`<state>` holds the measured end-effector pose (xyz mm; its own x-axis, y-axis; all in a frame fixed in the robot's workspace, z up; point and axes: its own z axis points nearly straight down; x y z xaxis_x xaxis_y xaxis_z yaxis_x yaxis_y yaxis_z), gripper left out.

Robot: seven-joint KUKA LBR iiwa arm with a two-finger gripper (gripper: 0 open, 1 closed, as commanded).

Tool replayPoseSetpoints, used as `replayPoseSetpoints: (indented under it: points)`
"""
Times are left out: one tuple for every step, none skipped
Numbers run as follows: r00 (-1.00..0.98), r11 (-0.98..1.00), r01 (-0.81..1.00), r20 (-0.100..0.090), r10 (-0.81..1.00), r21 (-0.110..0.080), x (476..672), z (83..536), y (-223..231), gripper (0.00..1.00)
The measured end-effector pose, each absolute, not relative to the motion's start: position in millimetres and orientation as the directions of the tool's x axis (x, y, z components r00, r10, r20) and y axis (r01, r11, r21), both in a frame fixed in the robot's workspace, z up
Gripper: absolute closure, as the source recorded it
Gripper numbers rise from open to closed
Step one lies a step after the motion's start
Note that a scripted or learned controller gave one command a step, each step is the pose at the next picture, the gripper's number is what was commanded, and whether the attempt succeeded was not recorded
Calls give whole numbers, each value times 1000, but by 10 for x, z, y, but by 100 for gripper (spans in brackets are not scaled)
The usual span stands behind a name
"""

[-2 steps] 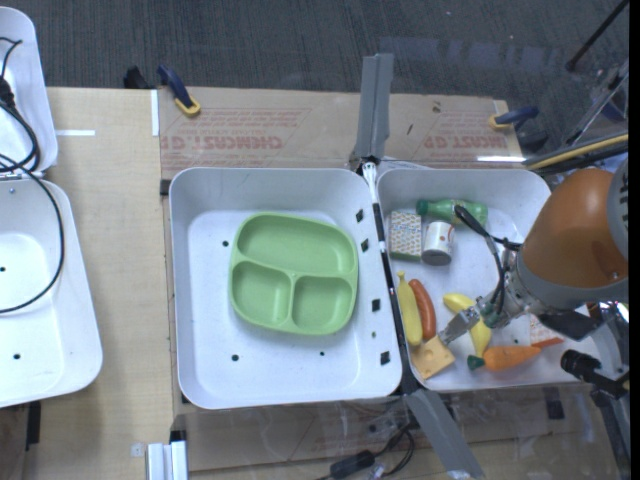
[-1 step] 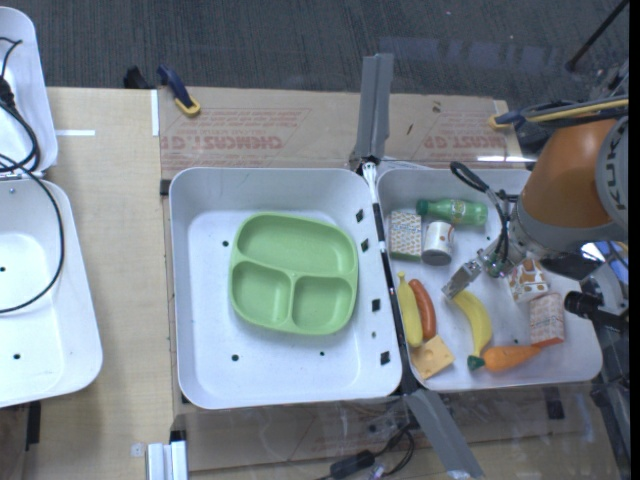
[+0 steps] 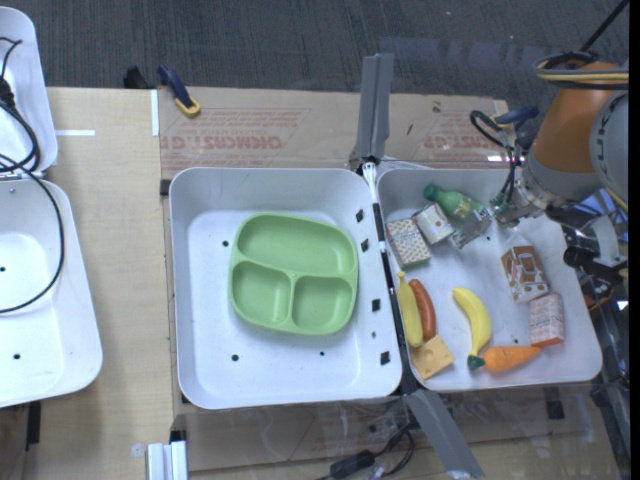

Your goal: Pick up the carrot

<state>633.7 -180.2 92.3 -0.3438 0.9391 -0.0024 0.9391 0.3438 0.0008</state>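
While the arm (image 3: 585,133) is reaching in over the far right corner of the right bin (image 3: 585,368), its jaws (image 3: 478,225) are sitting low among the packets there, and I cannot tell how far they are parted or whether they are gripping anything. The carrot (image 3: 508,358), orange and tapered, is lying near the bin's near edge, just right of a curved yellow banana (image 3: 474,318). Mirrored red print is showing on the cardboard (image 3: 250,133) covering the tabletop. A smooth green three-part plate (image 3: 295,271) is resting in the left bin (image 3: 200,368).

Carrot (image 3: 508,358) lies in the right bin (image 3: 590,368) beside a banana (image 3: 473,318); hand (image 3: 478,224) near a green bottle (image 3: 452,201)
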Motion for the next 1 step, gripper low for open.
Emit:
replayPoseSetpoints:
  points:
    - [-338,338,941,-2,941,1,5639,2109,-1497,0]
